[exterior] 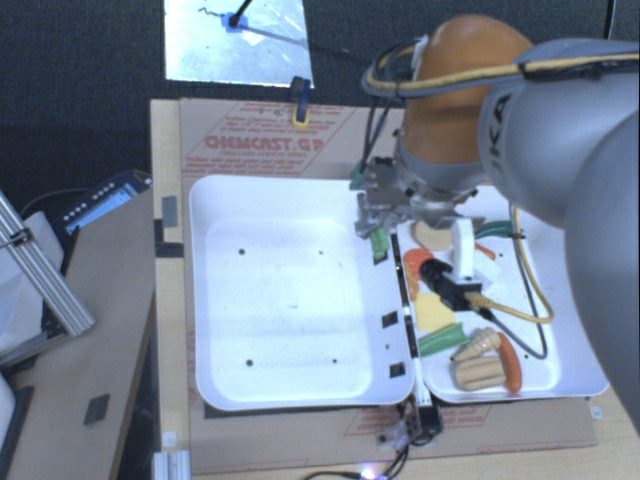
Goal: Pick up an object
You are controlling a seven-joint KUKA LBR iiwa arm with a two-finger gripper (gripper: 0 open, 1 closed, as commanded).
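My gripper (381, 220) hangs over the dividing rim between the two bins, at the right bin's (560, 368) back left corner. A small green piece (379, 244) shows directly under it, and I cannot tell whether it is held or lying there. Several objects lie in the right bin. They include an orange piece (415, 261), a tan disc (432, 236), a yellow wedge (432, 313), a green stick (440, 342), a ridged cone (480, 343), a tan roll (476, 372) and an orange-red sausage shape (512, 368). The arm hides the bin's back right part.
The left bin (290, 298) shows bare white floor. A cardboard sheet (265, 143) lies under both bins, with a yellow and blue clip (299, 103) at its back edge. A metal rail (45, 288) stands at the far left.
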